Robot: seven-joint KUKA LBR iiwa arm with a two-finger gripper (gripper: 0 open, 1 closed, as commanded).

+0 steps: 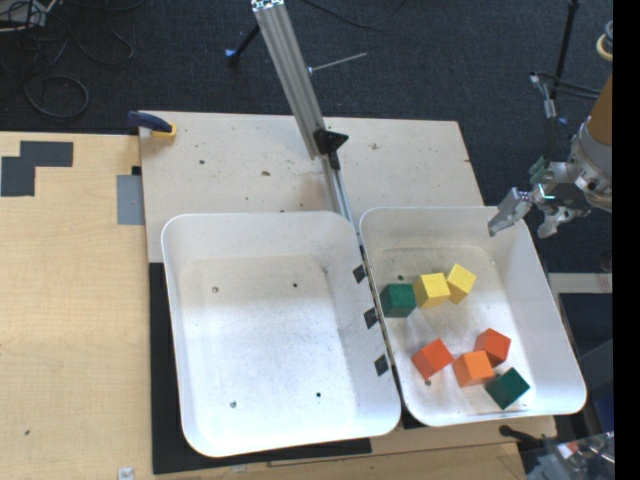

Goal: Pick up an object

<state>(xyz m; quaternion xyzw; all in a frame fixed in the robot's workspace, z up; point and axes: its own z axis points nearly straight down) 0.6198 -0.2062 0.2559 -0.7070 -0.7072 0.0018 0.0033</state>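
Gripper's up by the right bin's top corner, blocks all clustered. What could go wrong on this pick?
1. The yellow blocks touch each other and the green block; fingers may jam or shove them.
2. The orange blocks sit packed similarly.
3. The gripper hangs by the right bin's rim; descending there could clip it.

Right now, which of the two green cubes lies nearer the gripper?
The green cube beside the yellow pair, against the right bin's left wall. The other green cube sits at the bin's front corner, farther from the gripper.
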